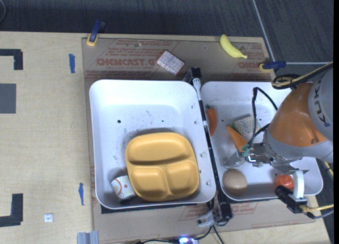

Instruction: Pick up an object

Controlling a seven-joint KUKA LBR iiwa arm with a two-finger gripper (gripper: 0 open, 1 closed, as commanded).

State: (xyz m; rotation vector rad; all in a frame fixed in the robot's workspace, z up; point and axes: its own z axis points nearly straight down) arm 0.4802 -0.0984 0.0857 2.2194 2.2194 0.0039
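Note tan egg-shaped object (234,180), smooth, matte, at 6 o'clock of right bin (313,191), near front wall. Arm (296,124) reaches in from 3 o'clock, wrist bent down over bin. You see gripper (251,156) at 1 o'clock of egg; grip state cannot be told.

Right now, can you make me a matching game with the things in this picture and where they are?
Things:
1. yellow tray
2. banana
3. brown potato
4. small white cup

Places:
A. on the cardboard behind the bins
B. front of the right bin
C. front left corner of the left bin
D. middle and front of the left bin

Pairs: 1-D, 2-A, 3-B, 4-C
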